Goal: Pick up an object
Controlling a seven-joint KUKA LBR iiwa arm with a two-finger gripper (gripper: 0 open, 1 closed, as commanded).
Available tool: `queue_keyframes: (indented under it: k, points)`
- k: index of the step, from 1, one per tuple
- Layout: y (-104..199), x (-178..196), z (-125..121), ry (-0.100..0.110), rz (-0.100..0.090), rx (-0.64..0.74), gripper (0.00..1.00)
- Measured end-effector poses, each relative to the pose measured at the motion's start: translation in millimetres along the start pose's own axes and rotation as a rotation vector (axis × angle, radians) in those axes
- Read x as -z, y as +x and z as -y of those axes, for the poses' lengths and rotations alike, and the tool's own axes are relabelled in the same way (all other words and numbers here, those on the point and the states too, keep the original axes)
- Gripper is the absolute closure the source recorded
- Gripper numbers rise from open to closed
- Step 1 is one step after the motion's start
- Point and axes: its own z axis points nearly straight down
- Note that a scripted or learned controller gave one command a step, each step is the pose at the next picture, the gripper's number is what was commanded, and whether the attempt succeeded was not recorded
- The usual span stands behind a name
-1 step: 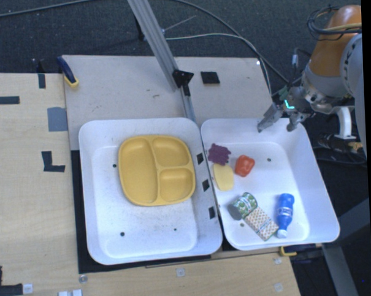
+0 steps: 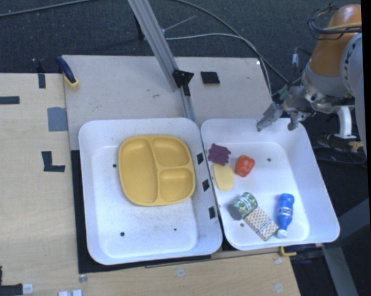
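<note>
The hand [image 2: 275, 121] hangs over the right bin's [image 2: 319, 187] far rim, fingers seemingly spread, holding nothing.

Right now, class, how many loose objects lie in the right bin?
5: purple piece at upper left, yellow piece below it, red item beside those, green packet with patterned box lower down, blue bottle at lower right. None seem hidden.

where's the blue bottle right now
The blue bottle lies in the right bin, near its front right corner, just right of the patterned packet and the green can.
</note>
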Motion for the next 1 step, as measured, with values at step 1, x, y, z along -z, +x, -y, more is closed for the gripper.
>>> queue_keyframes:
  k: [1]
  points:
    - [4.8, -45.4, -3.4, 0.004, 0.000, 0.001, 0.00]
